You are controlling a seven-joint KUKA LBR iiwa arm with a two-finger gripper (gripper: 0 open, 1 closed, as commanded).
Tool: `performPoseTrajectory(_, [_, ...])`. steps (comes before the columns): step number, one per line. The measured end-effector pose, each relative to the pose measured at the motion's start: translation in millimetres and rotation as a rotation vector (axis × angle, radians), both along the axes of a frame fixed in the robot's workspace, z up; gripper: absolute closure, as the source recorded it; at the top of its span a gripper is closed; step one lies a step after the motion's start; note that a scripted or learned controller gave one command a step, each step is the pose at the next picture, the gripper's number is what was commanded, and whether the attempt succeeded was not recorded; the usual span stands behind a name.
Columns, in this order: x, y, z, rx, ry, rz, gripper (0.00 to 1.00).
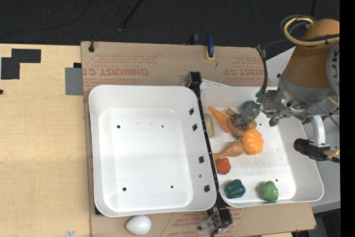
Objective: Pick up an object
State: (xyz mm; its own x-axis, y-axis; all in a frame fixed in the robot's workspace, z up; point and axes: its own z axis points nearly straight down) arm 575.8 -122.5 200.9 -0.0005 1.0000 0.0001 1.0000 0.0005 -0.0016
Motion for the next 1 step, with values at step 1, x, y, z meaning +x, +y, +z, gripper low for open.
performPoseTrajectory(1, [15.1, 16.7, -98.3, -0.002, -0.005, -0.005, 0.0])
